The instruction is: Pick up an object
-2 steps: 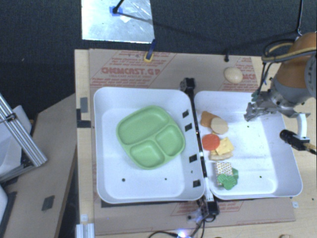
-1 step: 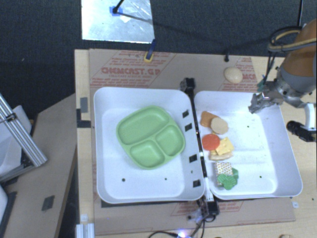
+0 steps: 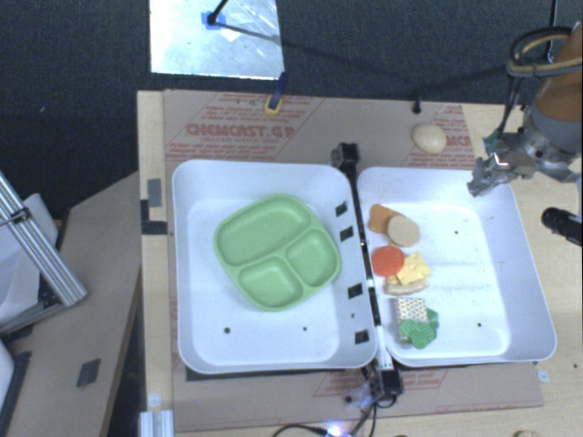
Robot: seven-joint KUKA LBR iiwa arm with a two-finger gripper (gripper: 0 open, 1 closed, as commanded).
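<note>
In the right bin [image 3: 492,271] several small toy foods lie along its left side: an orange piece [image 3: 381,217], a tan round piece [image 3: 404,233], a red disc [image 3: 388,260], a yellow piece [image 3: 413,271], and a green piece [image 3: 419,331] beside a checkered cracker [image 3: 410,309]. My gripper [image 3: 483,182] hangs at the bin's upper right corner, well to the right of these items, with nothing visible in it. Its fingers are too small and blurred to read.
The left bin [image 3: 200,317] holds a green divided plate [image 3: 276,251]. A beige egg-like object [image 3: 429,137] rests on the board behind the right bin. A silver sheet [image 3: 216,25] lies at the back. Metal rails [image 3: 32,244] stand at the left.
</note>
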